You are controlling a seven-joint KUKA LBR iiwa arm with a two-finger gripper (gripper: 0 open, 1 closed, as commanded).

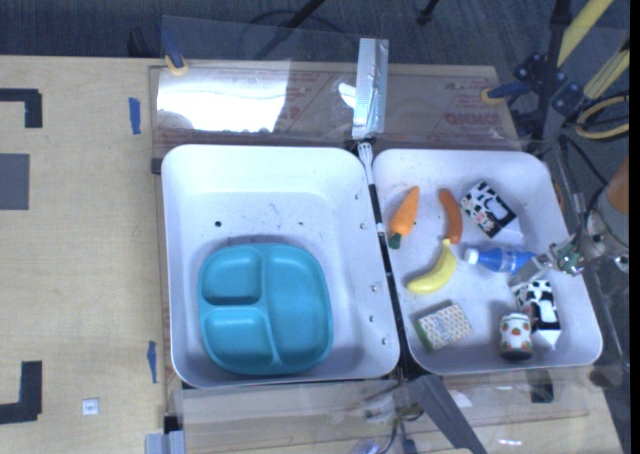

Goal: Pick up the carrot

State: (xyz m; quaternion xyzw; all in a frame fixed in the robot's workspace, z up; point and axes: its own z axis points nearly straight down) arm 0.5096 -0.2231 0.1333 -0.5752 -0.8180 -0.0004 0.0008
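Observation:
The carrot [404, 213], orange with a green stem end, lies slantwise in the upper left part of the right bin [470, 158], close to the divider between the bins. My gripper [566, 258] is at the right rim of that bin, well to the right of the carrot and a little lower. It is small and partly cut off at the frame's edge. Nothing shows in its grasp.
Beside the carrot lie an orange sausage [451, 215] and a banana [432, 272]. Further right are a cow-patterned carton [488, 208], a blue bottle [497, 260], a second cow-patterned item [540, 302], a small can [515, 334] and a checkered packet [444, 325]. The left bin [260, 167] holds a teal divided plate [265, 304].

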